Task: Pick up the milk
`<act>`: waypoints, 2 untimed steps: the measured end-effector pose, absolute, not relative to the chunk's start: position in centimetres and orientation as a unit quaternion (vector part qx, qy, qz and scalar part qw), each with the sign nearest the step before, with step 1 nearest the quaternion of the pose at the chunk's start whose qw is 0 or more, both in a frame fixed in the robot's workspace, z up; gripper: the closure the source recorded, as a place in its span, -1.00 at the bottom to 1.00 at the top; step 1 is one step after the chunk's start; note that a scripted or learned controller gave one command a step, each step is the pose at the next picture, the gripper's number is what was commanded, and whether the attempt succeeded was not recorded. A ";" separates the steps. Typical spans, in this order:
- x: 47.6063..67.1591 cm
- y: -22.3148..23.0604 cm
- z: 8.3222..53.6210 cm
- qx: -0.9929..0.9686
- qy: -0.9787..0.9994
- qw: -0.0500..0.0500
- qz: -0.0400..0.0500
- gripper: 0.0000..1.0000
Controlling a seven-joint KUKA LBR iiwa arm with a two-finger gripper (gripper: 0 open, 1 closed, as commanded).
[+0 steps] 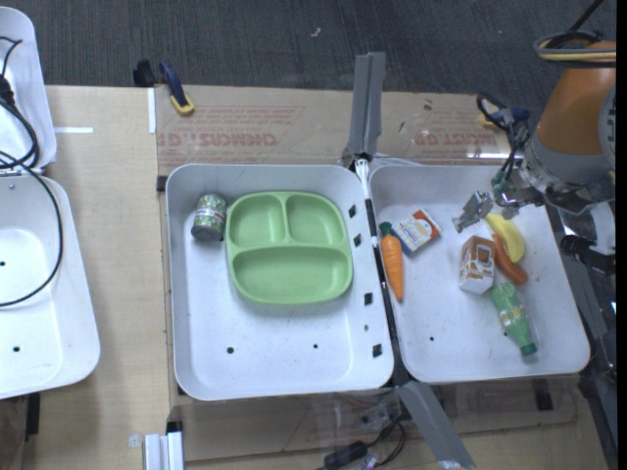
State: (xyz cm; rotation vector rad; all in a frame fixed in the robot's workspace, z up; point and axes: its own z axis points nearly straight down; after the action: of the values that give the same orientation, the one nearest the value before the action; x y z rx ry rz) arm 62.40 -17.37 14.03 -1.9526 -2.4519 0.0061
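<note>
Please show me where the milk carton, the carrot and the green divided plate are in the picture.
milk carton [477,265], camera view, middle of its front face.
carrot [393,265], camera view, middle of its orange body.
green divided plate [289,275], camera view, floor of its large front compartment.

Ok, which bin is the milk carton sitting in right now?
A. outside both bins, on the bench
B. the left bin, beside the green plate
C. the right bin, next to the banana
C: the milk carton lies in the right bin, just left of the banana, with the pincer above it.
</note>
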 end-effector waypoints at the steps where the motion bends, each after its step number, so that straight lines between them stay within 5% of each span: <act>1: 59.1 -16.5 8.9 -0.621 -0.783 0.002 0.001 -1.00; 2: 59.1 -16.7 9.4 -0.623 -0.782 0.004 0.002 1.00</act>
State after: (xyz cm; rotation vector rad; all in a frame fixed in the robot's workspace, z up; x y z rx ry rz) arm 59.06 -16.70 9.45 -1.9526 -2.4515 0.0062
